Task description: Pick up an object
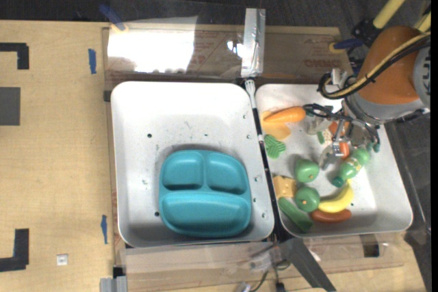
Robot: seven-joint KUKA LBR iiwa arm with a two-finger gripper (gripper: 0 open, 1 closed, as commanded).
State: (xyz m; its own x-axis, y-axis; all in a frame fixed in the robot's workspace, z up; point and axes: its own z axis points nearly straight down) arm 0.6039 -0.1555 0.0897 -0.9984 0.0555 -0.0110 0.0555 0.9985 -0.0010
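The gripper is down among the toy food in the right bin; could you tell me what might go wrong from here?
1. The gripper sits among closely packed toys, so it may catch two pieces or none.
2. Closing could nudge the green pieces against the banana and shift the pile.
3. The carrot lies near the bin wall, and a sideways move might push it against that wall.

A robot arm (404, 75) with a rounded grey body and a broad orange band above the wrist. Black and yellow cables loop along its side. A pale yellow rod-like part runs diagonally behind it. At its end sits a small pincer (339, 143) of dark metal with orange details.
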